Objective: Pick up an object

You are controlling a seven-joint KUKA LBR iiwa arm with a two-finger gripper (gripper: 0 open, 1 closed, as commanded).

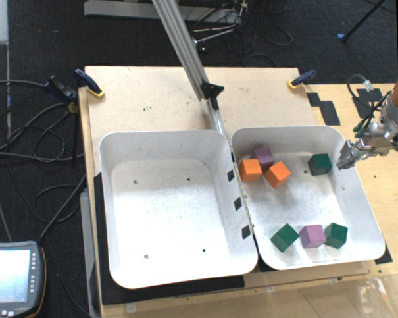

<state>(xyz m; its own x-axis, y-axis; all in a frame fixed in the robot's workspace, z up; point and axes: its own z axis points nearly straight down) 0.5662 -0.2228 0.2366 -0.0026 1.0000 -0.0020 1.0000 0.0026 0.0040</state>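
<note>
Claw (349,158) is sitting right at the right bin's (367,200) far right rim, and honestly I can't tell if it's released or clenched, too small and blurry. Closest thing to it is the dark green cube (320,163), just inside the rim near the back of that bin. Looks like a small solid block, flat faces, crisp edges, matte. My guess: light, stiff, not fragile, not very slippery, so pinching two opposite flat sides should work fine. It stands a bit apart from the orange cubes (264,172) and purple cube (264,155), so there's room around it. More cubes (310,236) sit along the front edge.
</note>
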